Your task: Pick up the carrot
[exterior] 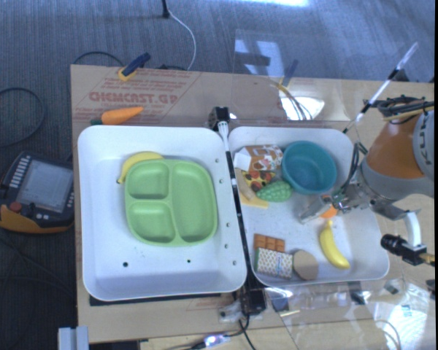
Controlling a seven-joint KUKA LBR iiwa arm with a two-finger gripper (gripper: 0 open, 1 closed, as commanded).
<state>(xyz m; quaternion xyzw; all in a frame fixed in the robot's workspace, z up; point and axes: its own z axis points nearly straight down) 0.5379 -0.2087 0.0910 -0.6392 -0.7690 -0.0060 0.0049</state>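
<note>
Hand (323, 211) sat low in right bin (365, 265); grip state unclear. Small orange bit, likely carrot (328, 213), at tips; should centre before lifting.

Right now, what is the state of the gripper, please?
Gripper: low in the right bin, at something small and orange; open or closed cannot be told.

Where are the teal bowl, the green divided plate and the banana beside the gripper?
teal bowl (309, 166): camera view, on its inner floor.
green divided plate (171, 200): camera view, on the ridge between its compartments.
banana (331, 246): camera view, on the middle of its curved body in the right bin.
</note>
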